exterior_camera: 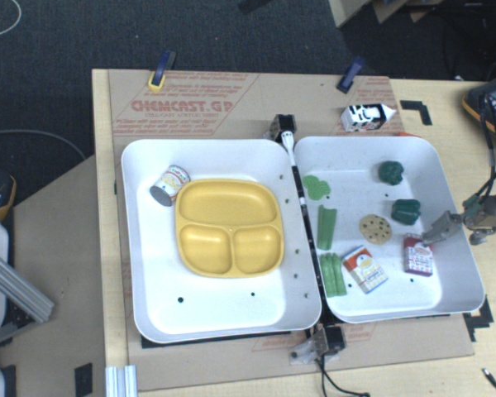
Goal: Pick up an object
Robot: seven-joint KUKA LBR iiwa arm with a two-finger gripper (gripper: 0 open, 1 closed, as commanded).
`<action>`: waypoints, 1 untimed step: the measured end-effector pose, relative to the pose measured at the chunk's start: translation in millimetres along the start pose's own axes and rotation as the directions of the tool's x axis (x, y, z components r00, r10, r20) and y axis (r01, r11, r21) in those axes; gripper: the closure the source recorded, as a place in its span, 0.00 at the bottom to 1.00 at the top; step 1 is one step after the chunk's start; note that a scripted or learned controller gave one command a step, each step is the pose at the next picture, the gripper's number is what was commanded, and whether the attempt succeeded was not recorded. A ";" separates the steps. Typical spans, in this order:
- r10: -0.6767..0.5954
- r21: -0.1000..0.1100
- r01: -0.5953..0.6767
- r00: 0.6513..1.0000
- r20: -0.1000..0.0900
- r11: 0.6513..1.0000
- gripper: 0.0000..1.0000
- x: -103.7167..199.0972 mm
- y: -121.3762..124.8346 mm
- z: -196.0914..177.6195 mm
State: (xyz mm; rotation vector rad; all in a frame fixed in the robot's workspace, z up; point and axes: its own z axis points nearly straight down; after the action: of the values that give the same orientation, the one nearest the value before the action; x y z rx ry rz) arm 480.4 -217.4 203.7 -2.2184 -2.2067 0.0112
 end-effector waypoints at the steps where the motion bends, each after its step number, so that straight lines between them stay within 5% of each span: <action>1: -0.005 -0.014 0.005 1.000 0.004 1.000 0.00 0.8 3.3 -7.3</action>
State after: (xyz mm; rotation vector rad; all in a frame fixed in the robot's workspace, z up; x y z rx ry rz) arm 483.9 -216.7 211.0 -2.2217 -2.2220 0.0004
